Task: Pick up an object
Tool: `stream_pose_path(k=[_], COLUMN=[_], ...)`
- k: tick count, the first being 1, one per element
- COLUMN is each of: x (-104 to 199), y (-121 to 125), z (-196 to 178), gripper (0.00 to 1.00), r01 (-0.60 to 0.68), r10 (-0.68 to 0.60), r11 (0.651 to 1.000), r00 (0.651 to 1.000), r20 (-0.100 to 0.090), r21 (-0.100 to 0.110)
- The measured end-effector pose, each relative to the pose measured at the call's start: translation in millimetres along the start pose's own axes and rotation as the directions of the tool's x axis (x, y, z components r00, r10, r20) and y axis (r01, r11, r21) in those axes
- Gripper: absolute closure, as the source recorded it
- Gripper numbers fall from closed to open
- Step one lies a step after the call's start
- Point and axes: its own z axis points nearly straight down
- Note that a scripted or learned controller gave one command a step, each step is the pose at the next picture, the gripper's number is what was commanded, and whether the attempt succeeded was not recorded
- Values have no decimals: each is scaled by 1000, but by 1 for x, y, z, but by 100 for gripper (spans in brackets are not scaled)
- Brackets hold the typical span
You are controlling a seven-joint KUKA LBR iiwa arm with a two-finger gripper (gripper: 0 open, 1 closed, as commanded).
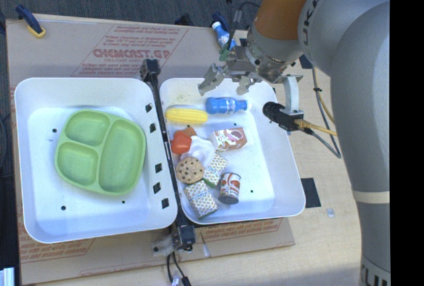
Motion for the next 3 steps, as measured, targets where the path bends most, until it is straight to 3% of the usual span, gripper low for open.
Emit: stream_pose_path(k=[1, 2, 3], x=[14, -4, -48], y=[24, 24, 24], z=[-97, -96, -109], gripper=[0, 0, 0], r01=[0, -2, -2], r10=[0, 2, 2], r11=[1000, 1000, 1000], r00=[1000, 1000, 1000], r20=[1, 1, 1], r21=[-5, -4, -4])
